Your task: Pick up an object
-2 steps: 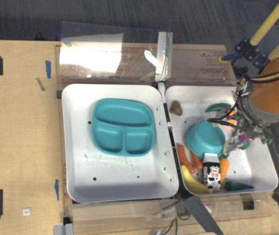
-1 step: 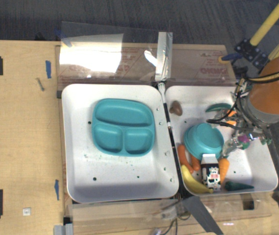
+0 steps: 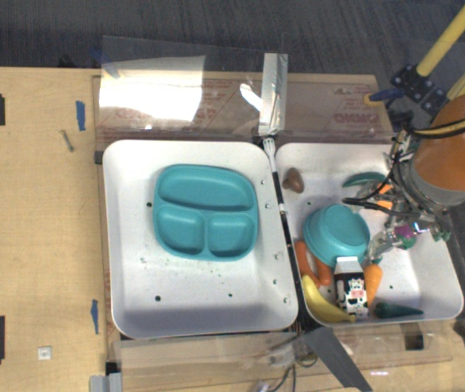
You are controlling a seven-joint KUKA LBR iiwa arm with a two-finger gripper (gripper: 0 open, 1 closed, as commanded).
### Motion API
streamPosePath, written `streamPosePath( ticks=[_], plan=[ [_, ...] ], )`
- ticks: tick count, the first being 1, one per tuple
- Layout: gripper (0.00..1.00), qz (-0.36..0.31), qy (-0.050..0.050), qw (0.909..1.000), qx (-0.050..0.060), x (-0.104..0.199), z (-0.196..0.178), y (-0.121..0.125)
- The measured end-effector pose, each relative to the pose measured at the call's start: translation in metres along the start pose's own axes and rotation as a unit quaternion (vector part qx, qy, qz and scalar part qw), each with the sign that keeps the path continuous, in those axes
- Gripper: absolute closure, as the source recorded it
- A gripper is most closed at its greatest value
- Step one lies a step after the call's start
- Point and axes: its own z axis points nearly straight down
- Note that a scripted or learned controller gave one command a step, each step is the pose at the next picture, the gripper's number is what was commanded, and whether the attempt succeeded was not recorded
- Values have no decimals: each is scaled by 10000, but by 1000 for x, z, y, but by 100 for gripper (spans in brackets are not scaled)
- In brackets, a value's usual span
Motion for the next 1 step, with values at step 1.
streamPosePath(
  ticks=[1],
  plan=[
    [0,-9,5,10000,-3,0,0,1]
  ],
)
